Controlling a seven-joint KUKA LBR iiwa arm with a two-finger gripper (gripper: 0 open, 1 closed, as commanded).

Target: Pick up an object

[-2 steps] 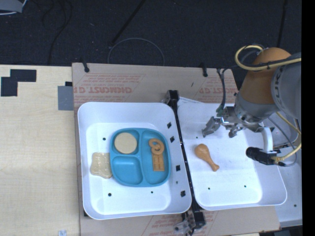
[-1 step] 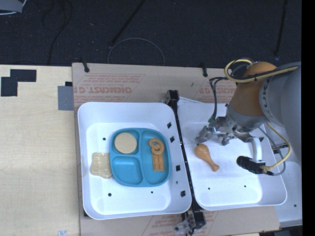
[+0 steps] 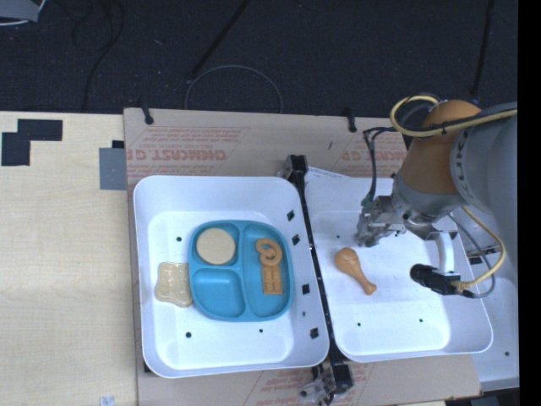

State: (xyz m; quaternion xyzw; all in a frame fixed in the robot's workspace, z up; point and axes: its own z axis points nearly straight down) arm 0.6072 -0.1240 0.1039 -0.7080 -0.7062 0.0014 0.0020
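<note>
Lowering squarely over the drumstick [image 3: 355, 270] is advised; the gripper [image 3: 370, 231] jaw state cannot be told.

Looked like a robotics lab test bench [image 3: 59, 252]: pale wood top under a cardboard sheet [image 3: 220, 146], two white bins [image 3: 152, 227] left of and beneath the gripper [image 3: 370, 231]. Loose black cables [image 3: 228, 79] across dark carpet [image 3: 279, 32] beyond it.

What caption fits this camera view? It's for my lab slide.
Gripper hovers above a toy drumstick in the right bin; blue tray sits left.
</note>
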